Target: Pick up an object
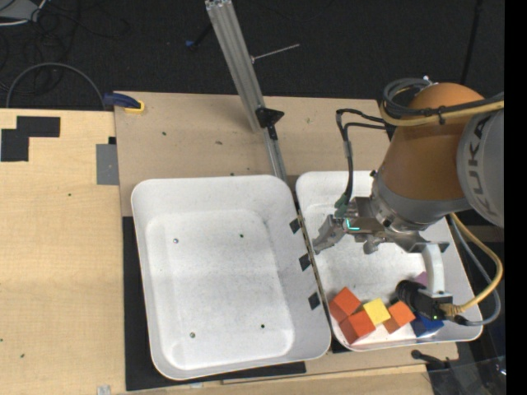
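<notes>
The jaws [329,233] hang over the left part of the right bin [317,189], close to the divider between the two bins. They point toward the left, a grey metal cluster with a small green light glowing just behind them. Whether they are open or closed I cannot tell from here; the parts blur together, and nothing shows between them.

Behind them the arm [428,159] swells into its orange band and grey housing, covering much of the bin's far right side, with black cables looping over the top.

Nearer the front of the same bin lie the blocks, huddled together and well apart from the jaws. A red block [347,300] sits leftmost, with a second red block [357,326] just in front of it, the two touching or nearly so. Beside them is a small yellow block [376,312], then an orange block [401,313], and a blue block [426,327] at the front right corner, partly hidden by a black fitting.

The left bin [218,274] lies alongside, white with a few dark specks. Both rest on the tan surface [189,134], where a slanting aluminium rail [239,60] rises behind them.
</notes>
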